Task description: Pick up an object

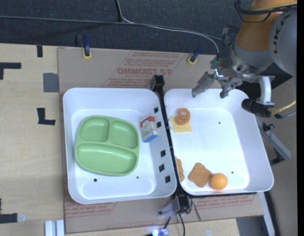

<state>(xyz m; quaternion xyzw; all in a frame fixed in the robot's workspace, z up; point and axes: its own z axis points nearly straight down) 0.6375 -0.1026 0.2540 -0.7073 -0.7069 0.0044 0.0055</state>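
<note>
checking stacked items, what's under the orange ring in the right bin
The orange ring lies on a flat yellow square, which rests on the right bin floor. The square's lower part shows; its upper part is covered by the ring, so anything beneath there can't be seen.

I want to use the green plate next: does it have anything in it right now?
Empty. The green plate lies flat in the left bin, all three compartments showing bare green.

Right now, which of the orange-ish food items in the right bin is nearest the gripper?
The orange ring on the yellow square, at the bin's far left. It lies just below the open gripper; the toast-like piece and orange ball sit at the near edge.
</note>
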